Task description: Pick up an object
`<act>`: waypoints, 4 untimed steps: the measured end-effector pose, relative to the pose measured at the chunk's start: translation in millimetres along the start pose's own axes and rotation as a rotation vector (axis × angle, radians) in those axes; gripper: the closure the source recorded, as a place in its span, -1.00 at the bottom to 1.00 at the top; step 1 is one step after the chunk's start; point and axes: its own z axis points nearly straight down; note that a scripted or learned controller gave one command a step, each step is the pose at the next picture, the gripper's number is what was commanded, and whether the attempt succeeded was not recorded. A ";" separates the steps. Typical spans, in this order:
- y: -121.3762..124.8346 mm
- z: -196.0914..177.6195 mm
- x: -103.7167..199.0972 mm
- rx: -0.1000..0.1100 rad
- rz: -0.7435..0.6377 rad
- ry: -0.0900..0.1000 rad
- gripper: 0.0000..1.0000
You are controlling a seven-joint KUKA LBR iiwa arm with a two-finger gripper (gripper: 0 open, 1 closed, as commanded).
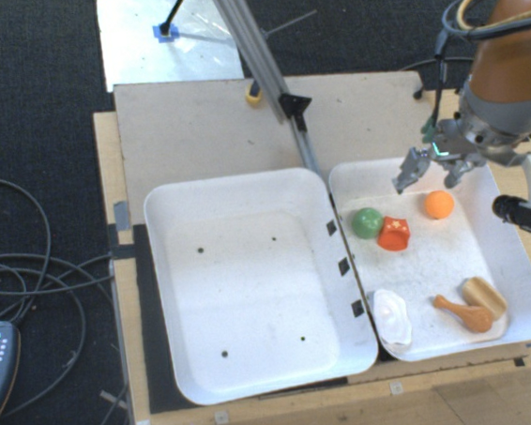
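Note:
In the right bin [512, 270] lie a green ball [367, 222], a red cup-like piece [394, 234], an orange ball [439, 205], a crumpled white object [392, 317] and a tan drumstick-shaped toy [465, 312] beside a tan block [484, 294]. My gripper [430, 171] hangs above the bin's far edge, up and left of the orange ball, with its two fingers spread apart and nothing between them.
The left bin [245, 284] sits beside the right one, with black clips along the shared wall. A slanted metal pole [264, 61] crosses the cardboard backing behind the bins. Cables and a tablet lie on the floor at the left.

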 end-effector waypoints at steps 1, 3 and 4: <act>0.7 -1.9 -0.2 -0.004 0.001 -0.001 -1.00; 9.2 95.5 6.1 0.001 0.003 -0.001 -1.00; 15.2 136.5 -0.8 -0.009 0.004 0.002 -1.00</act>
